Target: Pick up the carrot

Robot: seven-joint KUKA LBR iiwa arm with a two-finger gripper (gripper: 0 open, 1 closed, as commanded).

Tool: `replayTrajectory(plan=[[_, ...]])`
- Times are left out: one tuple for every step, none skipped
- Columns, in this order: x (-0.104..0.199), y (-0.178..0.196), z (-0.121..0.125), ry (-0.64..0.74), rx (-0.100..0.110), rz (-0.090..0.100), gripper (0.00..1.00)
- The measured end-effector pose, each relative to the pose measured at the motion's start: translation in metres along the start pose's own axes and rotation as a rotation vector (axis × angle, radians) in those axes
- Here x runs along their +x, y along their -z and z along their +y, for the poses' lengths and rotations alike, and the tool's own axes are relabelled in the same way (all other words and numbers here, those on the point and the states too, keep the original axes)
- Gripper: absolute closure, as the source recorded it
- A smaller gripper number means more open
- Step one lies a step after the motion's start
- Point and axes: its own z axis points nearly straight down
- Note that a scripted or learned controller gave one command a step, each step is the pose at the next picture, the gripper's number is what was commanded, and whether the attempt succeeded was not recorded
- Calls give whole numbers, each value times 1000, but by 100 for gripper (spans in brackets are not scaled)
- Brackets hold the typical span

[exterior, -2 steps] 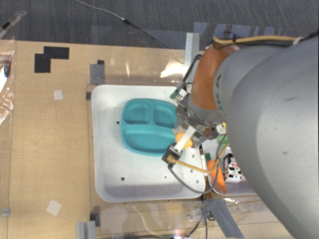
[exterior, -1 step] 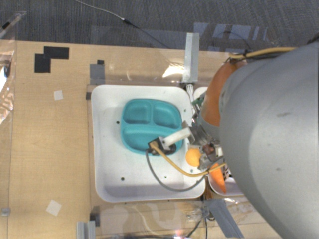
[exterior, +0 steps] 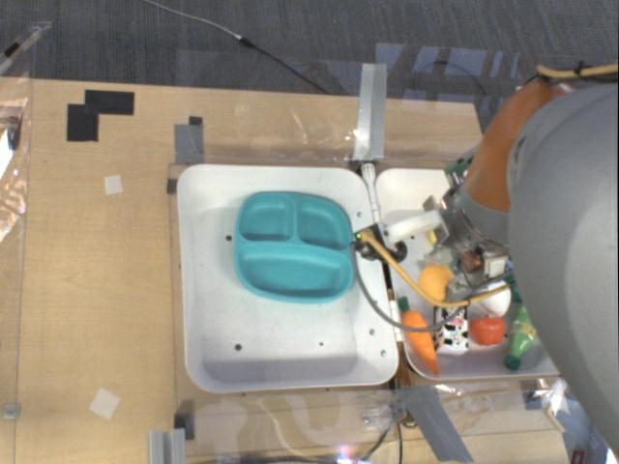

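Note:
The carrot (exterior: 419, 336) is orange with a green tip and lies at the near left corner of the right bin (exterior: 406, 187). My gripper (exterior: 471, 266) hangs over the middle of that bin, up and to the right of the carrot and apart from it. It is just beside a yellow lemon-like fruit (exterior: 435, 280). The bulky grey arm with its orange band (exterior: 503, 153) hides the bin's right part.
Near the carrot lie a black-and-white spotted carton (exterior: 453, 333), a red tomato (exterior: 488, 330), a white egg-like piece (exterior: 494, 302) and a green item (exterior: 517, 344). A yellow cable (exterior: 387, 254) loops over the bins' divider. A teal divided plate (exterior: 293, 246) sits in the left bin (exterior: 208, 288).

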Motion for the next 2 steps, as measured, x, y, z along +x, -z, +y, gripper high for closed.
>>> replayTrajectory(plan=[[0,-1,-2,4,1,-2,0],[-8,-53,-22,148,4,-7,0]])
